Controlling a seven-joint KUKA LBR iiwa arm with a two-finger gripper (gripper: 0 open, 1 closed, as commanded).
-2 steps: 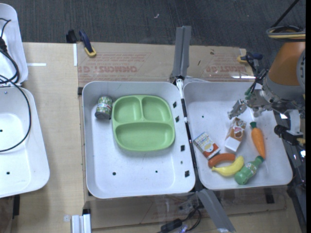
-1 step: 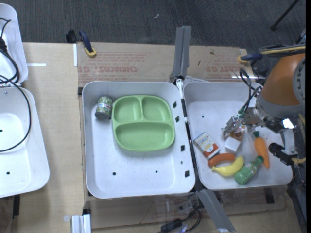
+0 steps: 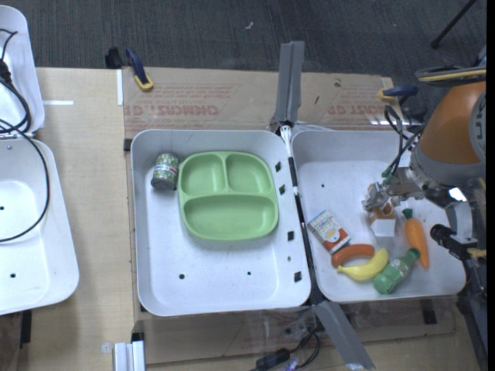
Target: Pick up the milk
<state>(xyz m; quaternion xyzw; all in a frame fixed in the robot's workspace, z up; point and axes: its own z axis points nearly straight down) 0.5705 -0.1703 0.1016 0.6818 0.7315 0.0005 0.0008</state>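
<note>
Hovering low in the right bin [image 3: 309, 207], the hand [image 3: 379, 201] sits just above a small white carton [image 3: 383, 226]; its grip state I cannot tell. That carton looks like the milk, lying beside the carrot [image 3: 416, 240]. Best to descend straight, straddle the carton's narrow sides, avoiding the carrot.

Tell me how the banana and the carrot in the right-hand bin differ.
The banana is yellow; the carrot is orange with a green top. The banana is curved and lies roughly crosswise; the carrot is straight and tapered, lying more up and down the picture. The banana touches a red sausage and a green bottle; the carrot lies beside the bottle's cap. Both lie flat in the right bin.
</note>
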